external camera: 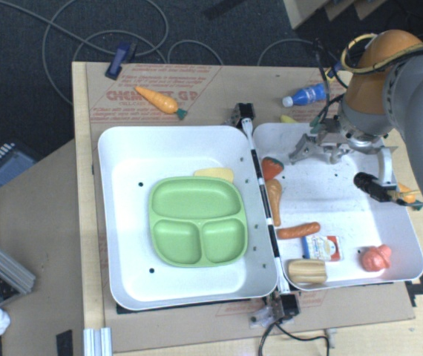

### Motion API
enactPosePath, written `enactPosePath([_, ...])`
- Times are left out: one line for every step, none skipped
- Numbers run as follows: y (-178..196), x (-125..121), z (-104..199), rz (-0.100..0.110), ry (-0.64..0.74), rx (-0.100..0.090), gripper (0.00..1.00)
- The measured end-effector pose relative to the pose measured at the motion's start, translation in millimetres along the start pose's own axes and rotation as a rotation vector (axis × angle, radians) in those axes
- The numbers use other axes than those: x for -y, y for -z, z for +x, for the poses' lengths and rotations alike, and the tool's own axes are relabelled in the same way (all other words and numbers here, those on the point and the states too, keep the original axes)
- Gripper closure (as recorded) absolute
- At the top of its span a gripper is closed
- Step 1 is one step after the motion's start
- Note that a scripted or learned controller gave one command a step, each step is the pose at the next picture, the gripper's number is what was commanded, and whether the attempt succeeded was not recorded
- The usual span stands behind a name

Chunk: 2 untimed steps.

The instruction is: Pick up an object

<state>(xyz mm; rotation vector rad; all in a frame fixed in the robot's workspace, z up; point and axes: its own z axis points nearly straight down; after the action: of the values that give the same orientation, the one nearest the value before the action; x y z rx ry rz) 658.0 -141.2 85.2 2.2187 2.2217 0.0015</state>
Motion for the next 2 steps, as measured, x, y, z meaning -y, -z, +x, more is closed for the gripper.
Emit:
enactPosePath([27.5, 108.8, -68.1, 0.002, -0.003, 0.001, 0.00])
enactPosePath([41.8, 83.8, 16.4, -0.001, 0.001, -0.001, 0.00])
